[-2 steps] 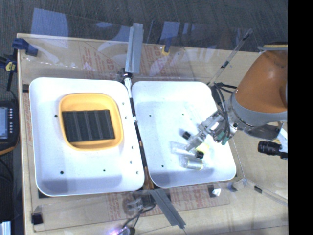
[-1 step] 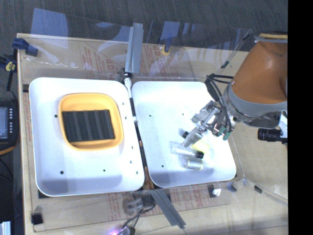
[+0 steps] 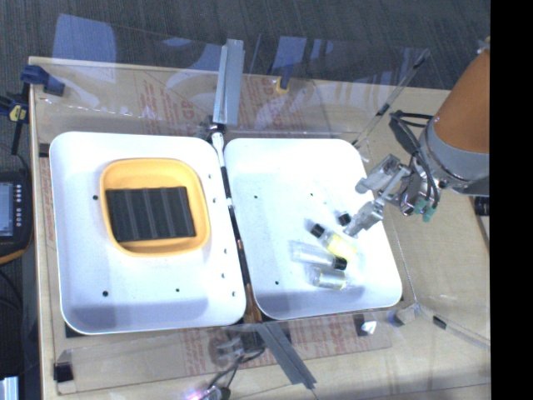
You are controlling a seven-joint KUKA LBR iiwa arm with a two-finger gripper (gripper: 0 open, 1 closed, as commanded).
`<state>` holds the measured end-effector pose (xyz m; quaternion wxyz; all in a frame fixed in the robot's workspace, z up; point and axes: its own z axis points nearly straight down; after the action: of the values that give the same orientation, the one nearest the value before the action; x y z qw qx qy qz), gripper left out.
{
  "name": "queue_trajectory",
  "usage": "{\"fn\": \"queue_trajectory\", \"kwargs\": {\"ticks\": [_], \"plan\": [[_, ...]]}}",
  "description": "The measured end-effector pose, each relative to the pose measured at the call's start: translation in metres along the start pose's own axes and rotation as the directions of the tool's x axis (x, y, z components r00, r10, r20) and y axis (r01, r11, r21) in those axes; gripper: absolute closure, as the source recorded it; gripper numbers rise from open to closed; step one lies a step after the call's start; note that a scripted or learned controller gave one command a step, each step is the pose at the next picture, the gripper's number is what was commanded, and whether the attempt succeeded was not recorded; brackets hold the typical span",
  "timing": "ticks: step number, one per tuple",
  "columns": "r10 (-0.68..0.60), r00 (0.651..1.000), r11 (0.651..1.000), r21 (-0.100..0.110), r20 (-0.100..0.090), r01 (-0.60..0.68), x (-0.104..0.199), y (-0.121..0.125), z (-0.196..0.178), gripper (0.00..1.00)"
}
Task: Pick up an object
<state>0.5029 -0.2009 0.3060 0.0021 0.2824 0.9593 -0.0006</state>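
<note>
In the right bin (image 3: 275,182) lie a few small items near its right side: a yellow-bodied tube with black caps (image 3: 330,242), a clear plastic piece (image 3: 310,253), a small silvery cylinder (image 3: 331,281) and a tiny black cap (image 3: 344,218). My gripper (image 3: 372,200) hangs over the right edge of this bin, just above and to the right of the yellow tube. Its two grey fingers (image 3: 363,220) stand apart, with nothing between them.
The left bin (image 3: 75,223) holds a yellow-orange tray with a black ridged insert (image 3: 152,210). A metal divider post (image 3: 226,82) rises behind the gap between the bins. Cables and clear shielding run along the bench's back and right.
</note>
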Motion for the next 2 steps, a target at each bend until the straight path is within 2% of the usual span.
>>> {"fn": "queue_trajectory", "kwargs": {"ticks": [1, 2], "plan": [[-0.195, 0.981, 0.981, 0.0, -0.003, 0.195, -0.05, 0.026, 0.054, 0.0], [-0.329, 0.944, 0.944, -0.001, -0.001, 0.329, -0.043, 0.05, 0.011, 0.0]]}}
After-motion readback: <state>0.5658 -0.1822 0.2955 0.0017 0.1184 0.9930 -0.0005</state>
